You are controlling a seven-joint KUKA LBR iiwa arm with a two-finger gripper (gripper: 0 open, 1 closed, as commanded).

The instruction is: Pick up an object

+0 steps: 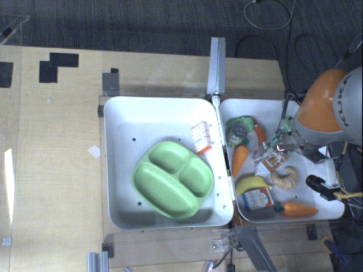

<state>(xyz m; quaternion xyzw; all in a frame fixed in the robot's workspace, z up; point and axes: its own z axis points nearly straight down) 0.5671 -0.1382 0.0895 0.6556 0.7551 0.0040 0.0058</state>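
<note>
In the right bin (323,211), my gripper (268,153) hangs low over the middle, reaching in from the grey arm with the orange band (317,107). Just under it lies a small brown square item (274,161); I cannot tell whether it is held. An orange carrot (239,158) lies to the gripper's left and a green round object (240,128) sits behind that. A tan pastry (285,177), a banana (253,183), a small labelled tub (258,200) and a second carrot (299,209) lie toward the front.
The left bin (122,129) holds a green divided plate (173,178) and a small orange-and-white packet (201,137) near its right wall. A metal post (215,67) stands behind the two bins. Black cables (272,16) trail at the back right.
</note>
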